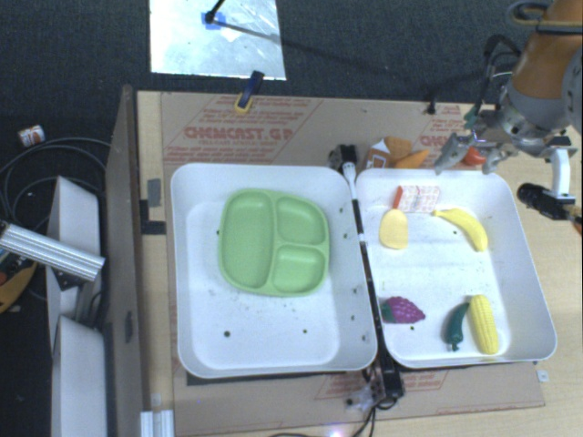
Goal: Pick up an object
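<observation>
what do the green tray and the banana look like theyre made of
Green tray: likely moulded plastic, matte, one even pale green with soft rounded dividers. Banana: probably a plastic toy, smooth and uniformly bright yellow with no blemishes, though the material is not certain.

My wrist [547,62] is smooth and faintly glossy, orange over grey. Both bins [209,353] look like smooth white plastic with a soft sheen, and the green tray [273,242] is matt plastic. The banana [466,228], corn [483,324] and grapes [403,311] look like glossy toy plastic, on a matt cardboard sheet [246,135].
</observation>
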You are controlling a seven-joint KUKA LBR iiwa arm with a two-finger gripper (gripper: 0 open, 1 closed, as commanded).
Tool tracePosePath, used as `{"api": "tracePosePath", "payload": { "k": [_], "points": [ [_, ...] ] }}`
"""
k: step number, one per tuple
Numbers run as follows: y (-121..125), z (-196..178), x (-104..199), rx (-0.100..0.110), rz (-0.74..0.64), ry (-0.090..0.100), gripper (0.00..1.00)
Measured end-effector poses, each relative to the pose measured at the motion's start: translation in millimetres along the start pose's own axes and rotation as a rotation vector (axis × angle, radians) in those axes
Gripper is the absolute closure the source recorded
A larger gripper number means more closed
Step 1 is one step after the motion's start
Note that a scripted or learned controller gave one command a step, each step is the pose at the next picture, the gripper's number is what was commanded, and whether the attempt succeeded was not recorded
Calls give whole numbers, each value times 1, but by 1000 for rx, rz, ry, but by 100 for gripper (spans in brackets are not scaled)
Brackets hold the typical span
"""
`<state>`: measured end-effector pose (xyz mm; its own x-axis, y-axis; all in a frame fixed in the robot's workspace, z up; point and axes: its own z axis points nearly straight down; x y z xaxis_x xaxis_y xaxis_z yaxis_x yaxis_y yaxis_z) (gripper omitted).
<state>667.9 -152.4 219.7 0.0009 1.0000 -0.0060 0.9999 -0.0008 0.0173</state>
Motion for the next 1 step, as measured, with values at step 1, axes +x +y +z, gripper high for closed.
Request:
{"api": "tracePosePath", "payload": {
  "k": [1],
  "points": [
    [-34,34,-36,17,2,4,0]
  ]
}}
